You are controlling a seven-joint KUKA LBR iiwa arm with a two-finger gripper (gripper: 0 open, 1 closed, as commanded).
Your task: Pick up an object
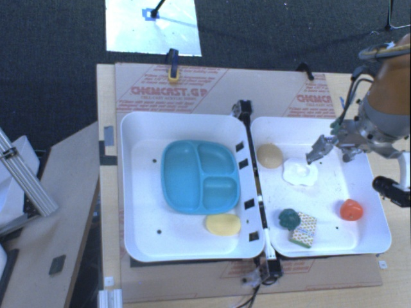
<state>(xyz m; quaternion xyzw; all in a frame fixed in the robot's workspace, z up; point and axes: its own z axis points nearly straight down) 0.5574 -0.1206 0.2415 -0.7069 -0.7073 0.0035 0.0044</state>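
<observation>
Writing: the brown board [192, 88] under the bins says CHEMCAST GP in red letters.
My gripper [319, 151]: it hangs over the right bin [376, 236]. I cannot tell how my jaws stand.
White thing [300, 172]: just below my jaws and a little left.
Tan round thing [270, 155]: left of my jaws.
Orange thing [350, 209]: below my jaws, to the right.
Green thing [289, 218]: well below my jaws, touching a patterned block [303, 230].

We see a flat white object [300, 173] lying right of centre, a tan round one [270, 155] just upper-left of it, and an orange one [350, 210] toward the lower right.
</observation>
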